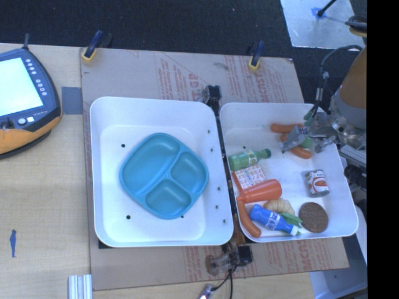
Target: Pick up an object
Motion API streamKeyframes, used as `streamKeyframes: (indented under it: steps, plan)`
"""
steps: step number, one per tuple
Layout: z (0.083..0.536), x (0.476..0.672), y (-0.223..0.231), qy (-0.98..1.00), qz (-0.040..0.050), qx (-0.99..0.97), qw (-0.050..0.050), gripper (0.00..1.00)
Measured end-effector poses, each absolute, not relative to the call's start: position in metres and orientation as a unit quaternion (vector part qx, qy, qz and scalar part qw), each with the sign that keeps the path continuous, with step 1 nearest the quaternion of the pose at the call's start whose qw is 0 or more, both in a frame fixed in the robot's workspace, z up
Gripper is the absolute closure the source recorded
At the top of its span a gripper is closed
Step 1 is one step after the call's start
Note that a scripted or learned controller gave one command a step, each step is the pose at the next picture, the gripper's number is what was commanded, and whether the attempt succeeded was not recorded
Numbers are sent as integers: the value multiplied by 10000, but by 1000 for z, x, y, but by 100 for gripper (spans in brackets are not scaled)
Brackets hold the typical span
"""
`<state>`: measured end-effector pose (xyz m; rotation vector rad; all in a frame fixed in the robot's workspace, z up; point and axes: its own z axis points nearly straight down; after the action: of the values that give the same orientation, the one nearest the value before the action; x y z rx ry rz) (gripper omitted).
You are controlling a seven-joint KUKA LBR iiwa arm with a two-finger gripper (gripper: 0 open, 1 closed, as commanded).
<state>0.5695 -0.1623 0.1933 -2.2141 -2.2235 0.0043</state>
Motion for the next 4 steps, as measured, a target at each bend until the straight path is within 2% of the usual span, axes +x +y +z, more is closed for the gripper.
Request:
streamKeyframes:
  steps: [1,2,3,4]
  plan:
    - [91,623,-112,-7092,23,-7050,18,0]
    - [102,623,-113,-7098,26,-7044,17,100]
    - [102,623,-113,-7098,27,-7044,18,0]
    - [92,646,-92,-7089,12,-7053,7,0]
